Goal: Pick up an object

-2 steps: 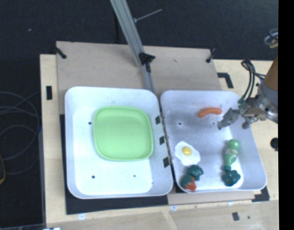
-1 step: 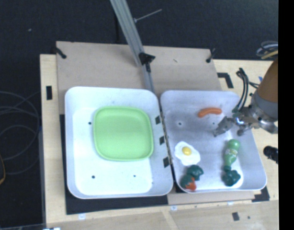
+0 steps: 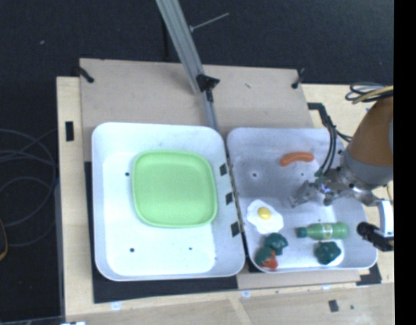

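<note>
My gripper (image 3: pixel 308 193) hangs low over the middle of the right bin (image 3: pixel 252 154), reaching in from the right under the orange-banded wrist. An orange sausage (image 3: pixel 297 158) lies just behind it. A fried egg (image 3: pixel 264 215) lies to its front left, and a green bottle (image 3: pixel 322 231) lies on its side in front of it. At the bin's front edge sit a green and red vegetable piece (image 3: pixel 270 248) and a dark green piece (image 3: pixel 328 252). Nothing shows between the fingers.
The left bin (image 3: pixel 113 181) holds a light green square plate (image 3: pixel 174 187). A grey metal pole (image 3: pixel 184 42) slants up from between the bins. Cables hang off the bench at the right and left.
</note>
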`<state>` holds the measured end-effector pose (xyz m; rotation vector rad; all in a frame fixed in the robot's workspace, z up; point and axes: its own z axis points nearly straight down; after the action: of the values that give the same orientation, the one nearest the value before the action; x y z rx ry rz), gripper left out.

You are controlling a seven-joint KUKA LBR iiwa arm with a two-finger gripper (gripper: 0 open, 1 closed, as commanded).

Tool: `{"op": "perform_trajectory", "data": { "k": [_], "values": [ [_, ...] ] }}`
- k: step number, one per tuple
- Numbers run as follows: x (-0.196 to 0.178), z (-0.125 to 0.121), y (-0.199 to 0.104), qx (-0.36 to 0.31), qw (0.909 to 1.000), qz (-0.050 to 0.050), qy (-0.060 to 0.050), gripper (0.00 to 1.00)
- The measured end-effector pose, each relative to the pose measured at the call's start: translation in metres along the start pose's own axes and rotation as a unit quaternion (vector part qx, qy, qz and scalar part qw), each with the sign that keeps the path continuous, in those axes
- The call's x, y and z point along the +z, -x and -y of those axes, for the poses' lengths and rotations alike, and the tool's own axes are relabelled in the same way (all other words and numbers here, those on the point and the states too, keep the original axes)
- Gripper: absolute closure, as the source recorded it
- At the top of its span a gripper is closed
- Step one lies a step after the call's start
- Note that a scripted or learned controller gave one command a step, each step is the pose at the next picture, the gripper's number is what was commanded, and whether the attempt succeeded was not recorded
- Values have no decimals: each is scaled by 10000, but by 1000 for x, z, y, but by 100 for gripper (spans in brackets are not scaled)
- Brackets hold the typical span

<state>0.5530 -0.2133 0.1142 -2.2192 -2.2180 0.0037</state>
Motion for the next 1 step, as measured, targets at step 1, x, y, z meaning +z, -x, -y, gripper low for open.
{"op": "perform_trajectory", "data": {
  "k": [1],
  "values": [
    [-13,-2,1,4,10000,5,34,100]
  ]
}}
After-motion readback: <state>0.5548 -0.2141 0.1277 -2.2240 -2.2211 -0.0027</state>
